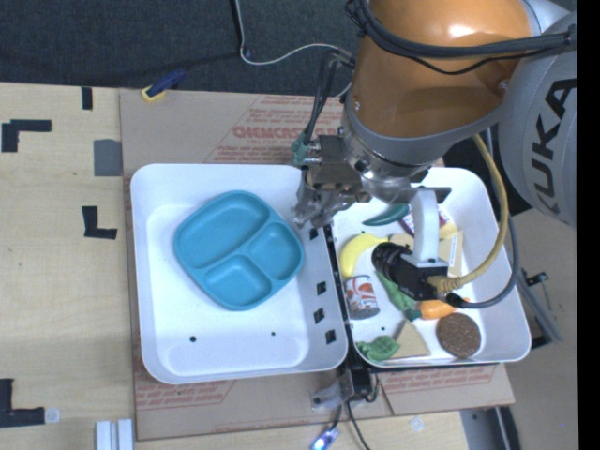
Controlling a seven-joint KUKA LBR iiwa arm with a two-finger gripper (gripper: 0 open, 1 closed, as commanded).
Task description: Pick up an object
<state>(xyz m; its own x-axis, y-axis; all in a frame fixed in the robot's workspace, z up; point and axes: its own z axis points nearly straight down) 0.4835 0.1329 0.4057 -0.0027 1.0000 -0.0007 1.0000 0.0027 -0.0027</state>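
Arm: the grey arm with its orange band (441,45) reached in from the right and hung over the inner edge of the right bin (502,345).
Pincer: the pincer (317,206) sat low near the divide between the two bins, at the upper end of that divide. Whether it stood apart or together could not be told, and nothing was seen held in it.
Left bin: the left bin (169,345) carried a blue divided plate (239,249), lying flat near its middle.
Right bin: small items lay crowded together, among them a yellow banana (361,248), a small can (363,296), a brown round disc (459,336), a carrot (436,310) and a green leafy piece (380,349).
Task object: none was yet singled out; the banana lay nearest the pincer, just beside the can.
Handling, judged: the banana appeared light and rigid, probably smooth plastic, so liable to slip.
Hold point, judged: across its narrow middle, with the pads square to the curve.
Risk, judged: close neighbours left little room for the pads to descend.
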